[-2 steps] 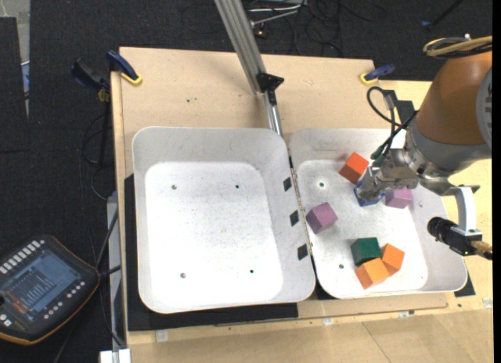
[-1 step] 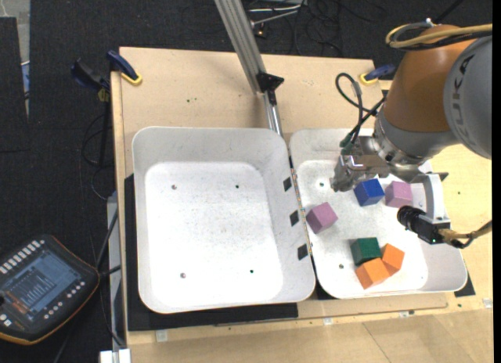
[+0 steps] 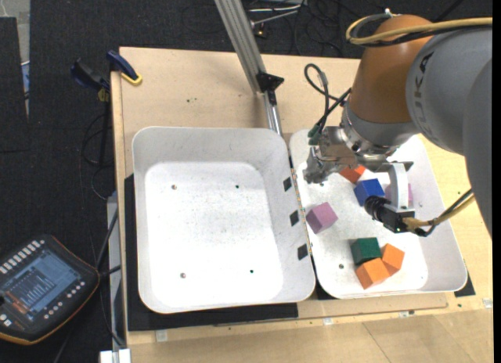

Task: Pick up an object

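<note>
The right bin [image 3: 438,275] holds several small blocks. A purple block [image 3: 321,217] lies near the bin's left wall. A blue block [image 3: 369,191] and a red-orange block [image 3: 352,172] sit close together under the wrist. A green block [image 3: 365,249] touches two orange blocks [image 3: 374,273] [image 3: 393,258] at the front. My gripper [image 3: 315,167] hangs low over the back left part of this bin, just behind the purple block and left of the red-orange one. Nothing shows in its grasp.
The left bin [image 3: 149,158] stands beside the right one, their walls meeting at a ridge [image 3: 297,213]. A slanted metal pole [image 3: 243,41] rises behind the bins. A teach pendant [image 3: 39,287] lies off the bench at lower left. Cables [image 3: 407,221] trail from the wrist.
</note>
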Controlling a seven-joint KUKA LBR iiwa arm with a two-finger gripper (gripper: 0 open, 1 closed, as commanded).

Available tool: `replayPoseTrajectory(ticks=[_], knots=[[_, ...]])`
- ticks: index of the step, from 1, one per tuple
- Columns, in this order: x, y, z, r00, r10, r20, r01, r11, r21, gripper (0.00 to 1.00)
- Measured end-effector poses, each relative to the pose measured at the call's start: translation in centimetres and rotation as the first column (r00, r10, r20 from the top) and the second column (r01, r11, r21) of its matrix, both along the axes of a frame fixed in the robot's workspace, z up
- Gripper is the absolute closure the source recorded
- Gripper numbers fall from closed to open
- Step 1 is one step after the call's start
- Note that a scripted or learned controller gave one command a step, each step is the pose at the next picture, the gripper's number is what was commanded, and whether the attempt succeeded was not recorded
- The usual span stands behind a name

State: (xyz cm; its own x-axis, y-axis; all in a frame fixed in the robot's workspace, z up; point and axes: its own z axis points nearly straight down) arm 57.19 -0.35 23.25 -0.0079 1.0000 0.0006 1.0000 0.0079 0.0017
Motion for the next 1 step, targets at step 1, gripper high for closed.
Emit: replayPoseTrajectory(ticks=[1], knots=[[1.26, 6.22, -0.16, 1.000, 0.000, 0.000, 0.000, 1.000, 0.001, 1.00]])
